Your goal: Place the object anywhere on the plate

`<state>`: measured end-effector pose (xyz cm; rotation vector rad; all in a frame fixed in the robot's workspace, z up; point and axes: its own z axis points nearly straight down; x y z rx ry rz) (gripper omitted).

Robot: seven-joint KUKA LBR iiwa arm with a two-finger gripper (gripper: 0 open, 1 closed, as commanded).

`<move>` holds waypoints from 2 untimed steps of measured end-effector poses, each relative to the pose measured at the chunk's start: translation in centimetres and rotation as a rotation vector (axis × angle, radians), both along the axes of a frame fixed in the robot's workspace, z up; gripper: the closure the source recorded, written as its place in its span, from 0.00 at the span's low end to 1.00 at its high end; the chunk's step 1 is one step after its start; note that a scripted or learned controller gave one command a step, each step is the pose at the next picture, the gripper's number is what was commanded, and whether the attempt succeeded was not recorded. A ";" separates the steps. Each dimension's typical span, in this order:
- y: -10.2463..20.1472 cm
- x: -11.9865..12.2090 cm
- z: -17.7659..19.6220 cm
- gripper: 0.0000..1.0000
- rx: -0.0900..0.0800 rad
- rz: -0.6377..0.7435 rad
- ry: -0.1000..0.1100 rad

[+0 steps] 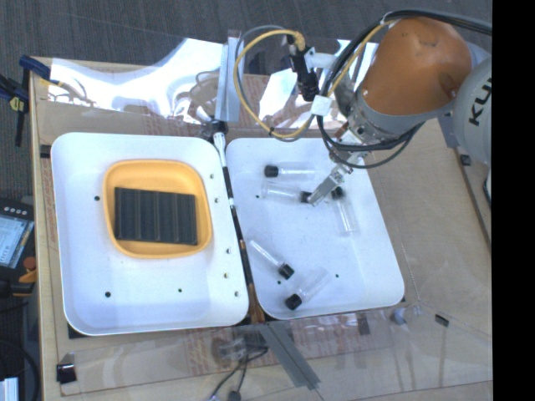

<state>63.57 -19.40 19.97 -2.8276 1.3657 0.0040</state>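
Note:
A yellow plate (pixel 155 209) with a dark ridged insert lies in the left bin (pixel 84 291). Several clear tubes with black caps lie in the right bin (pixel 376 266): one at the back (pixel 284 172), one under the gripper (pixel 343 214), and two near the front (pixel 274 260) (pixel 304 291). My gripper (pixel 324 189) hangs low over the back middle of the right bin, slanting down to the left. Its tip is right beside the black cap of the tube there. The wrist hides how it meets the tube.
Yellow and black cables (pixel 267 65) loop above the bins' back edge, next to crumpled clear plastic (pixel 167 82). A raised divider (pixel 227 199) separates the two bins. The arm's orange band (pixel 414 61) looms over the back right corner.

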 end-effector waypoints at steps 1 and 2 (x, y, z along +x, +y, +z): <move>-0.1 0.0 0.0 0.00 0.000 -0.001 0.002; 2.9 -2.0 1.8 0.00 0.002 0.319 0.000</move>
